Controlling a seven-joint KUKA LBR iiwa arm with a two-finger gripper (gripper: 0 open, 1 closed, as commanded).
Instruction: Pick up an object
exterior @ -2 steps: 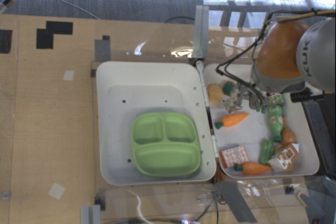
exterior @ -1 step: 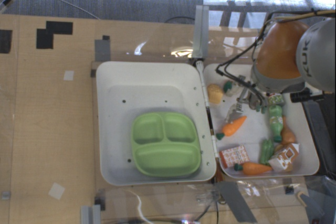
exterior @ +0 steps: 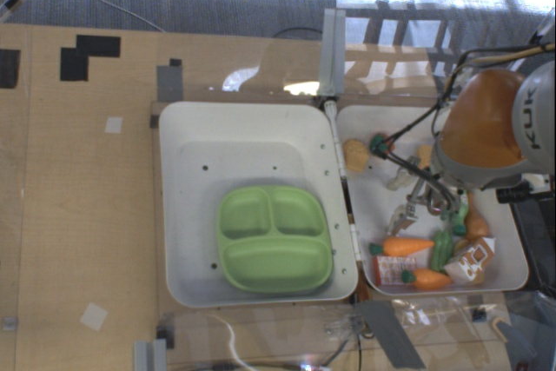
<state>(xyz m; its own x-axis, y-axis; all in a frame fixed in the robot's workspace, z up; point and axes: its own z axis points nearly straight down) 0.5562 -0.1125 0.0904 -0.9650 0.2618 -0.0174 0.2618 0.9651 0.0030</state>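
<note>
1. Counter (exterior: pixel 78 213) first on my feed: pale wood, carrying two shallow white bins side by side.
2. I see the left bin (exterior: pixel 191 187) holding a green divided plate (exterior: pixel 274 237), lying flat toward its near right corner.
3. The right bin (exterior: pixel 512 269) has the arm (exterior: pixel 482 130) hanging over it from the right, grey with an orange band, covering much of the bin's far half.
4. Below the wrist, the end effector (exterior: pixel 423 206) sits low over the middle of the right bin; from here I cannot tell how its fingers stand, and I see nothing clearly between them.
5. Objects to pick crowd the near end of that bin: a carrot (exterior: pixel 407 247) just below the end effector, a second carrot (exterior: pixel 429 278) lying against a red-and-white packet (exterior: pixel 391 270), a green vegetable (exterior: pixel 443 248), and a small brown-and-white carton (exterior: pixel 473 261).
6. A round tan piece, possibly a toy bread roll (exterior: pixel 355 154), lies near the bin's far left wall, apart from the rest.
</note>
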